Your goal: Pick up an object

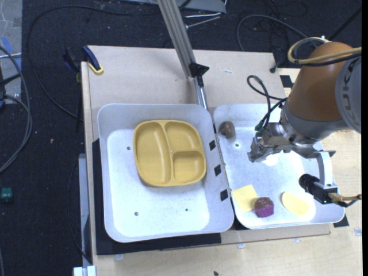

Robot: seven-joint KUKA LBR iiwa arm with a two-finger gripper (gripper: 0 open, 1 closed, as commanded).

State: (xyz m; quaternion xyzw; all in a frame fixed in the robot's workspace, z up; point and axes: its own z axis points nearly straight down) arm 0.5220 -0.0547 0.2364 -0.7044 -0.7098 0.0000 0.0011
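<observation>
**Gripper low over right bin, no grasp confirmed**

Gripper (260, 152) sits low in the right bin (241, 117); finger state: cannot tell. Candidates lie apart: brown object (227, 129) beside it; yellow square (245, 198), purple object (264, 207), yellow disc (295, 203) nearer the front edge.

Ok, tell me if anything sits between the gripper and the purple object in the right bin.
Nothing visible does. The gripper is over the right bin, and bare white floor lies between it and the purple object. The yellow square lies just left of that line.
</observation>
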